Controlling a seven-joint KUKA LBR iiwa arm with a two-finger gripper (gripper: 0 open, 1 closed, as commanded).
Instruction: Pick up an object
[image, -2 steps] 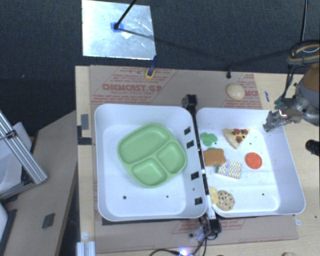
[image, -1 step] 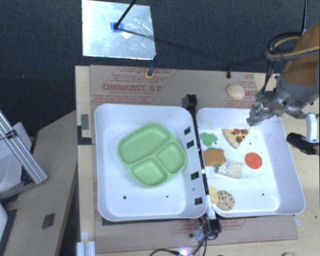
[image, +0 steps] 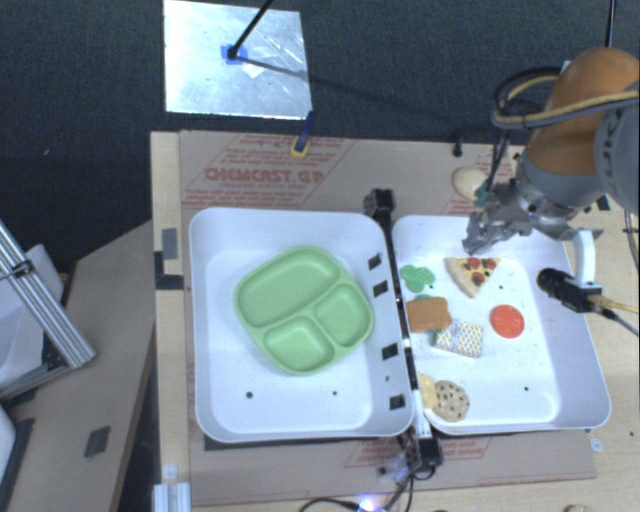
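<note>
Gripper (image: 478, 240) hangs low over the far end of the right bin (image: 575, 385), just beyond the pizza slice (image: 471, 273); whether it is clenched or released I cannot tell. Nearby lie a green piece (image: 417, 277), a brown toast piece (image: 428, 315), a red disc (image: 507, 321), a patterned square (image: 460, 338) and a cookie (image: 450, 400). A green divided plate (image: 303, 309) sits in the left bin (image: 215, 300).

2 white bins (image: 300, 225) side by side. Left bin had 1 green tray (image: 303, 308) w/ 3 compartments. Right bin had 6 toy foods: 1 pizza slice (image: 471, 273), 1 red disc (image: 507, 321), 1 green piece (image: 416, 277), 1 brown toast (image: 428, 315), 1 cracker (image: 460, 339), 1 cookie (image: 451, 400). 1 arm (image: 585, 110).
</note>
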